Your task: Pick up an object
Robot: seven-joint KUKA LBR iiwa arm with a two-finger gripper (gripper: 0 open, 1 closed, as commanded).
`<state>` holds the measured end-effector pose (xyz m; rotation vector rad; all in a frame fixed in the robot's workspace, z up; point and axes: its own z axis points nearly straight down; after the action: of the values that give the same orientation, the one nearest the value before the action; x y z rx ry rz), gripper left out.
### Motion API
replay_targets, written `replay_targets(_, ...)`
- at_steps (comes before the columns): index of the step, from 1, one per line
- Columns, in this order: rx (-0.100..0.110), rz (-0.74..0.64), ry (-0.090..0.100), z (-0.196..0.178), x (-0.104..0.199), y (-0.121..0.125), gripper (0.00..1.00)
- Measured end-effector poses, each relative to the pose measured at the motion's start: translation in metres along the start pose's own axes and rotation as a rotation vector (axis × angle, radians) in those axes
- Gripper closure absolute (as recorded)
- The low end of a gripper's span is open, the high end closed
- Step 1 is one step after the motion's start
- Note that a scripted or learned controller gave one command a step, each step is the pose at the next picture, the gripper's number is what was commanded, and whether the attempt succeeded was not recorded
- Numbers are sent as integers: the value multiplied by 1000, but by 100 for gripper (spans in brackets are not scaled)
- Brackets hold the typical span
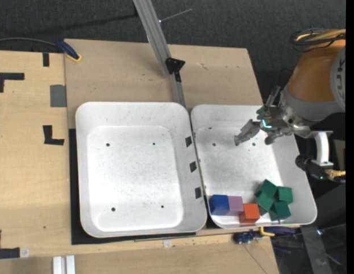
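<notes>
Camera view: two shallow white bins are seen side by side on a wooden bench (222, 67). The left bin (85, 153) is shown bare inside. The right bin (222, 116) carries all the objects, bunched along its near edge toward the near right corner.

Objects noted, left to right along that edge: a blue block (219, 204), a pale purple block (236, 204) touching it, an orange block (250, 212) just beside the purple one, and a cluster of green blocks (274, 197) packed together nearest the corner. The pile is probably crowded there because the bin's raised wall stops anything pushed or dropped that way.

The gripper (258, 131) is held over the far half of the right bin, near its far right corner, well apart from the blocks. Its two fingers (244, 135) are seen spread, with nothing between them; no block is held. The arm's grey body and orange band (317, 76) are seen beyond the bin's right edge, with the wrist angled inward over the bin.

Judgement: the pick is not yet begun. The spread fingers suit an approach. The blue block, at the left end of the row with bare floor on its left side, is judged the easier target; the green cluster is tight and close to the wall, so finger clearance there is likely poor. A slanted metal rail (154, 27) crosses the far side of the bench, clear of the work.
</notes>
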<state>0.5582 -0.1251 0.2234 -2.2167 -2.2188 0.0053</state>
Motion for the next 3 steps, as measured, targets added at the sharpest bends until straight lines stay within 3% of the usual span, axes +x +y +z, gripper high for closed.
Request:
replay_targets(1,-5,-1,-1,-2,0,1,0)
replay_targets(3,2,-1,0,108,0,2,0)
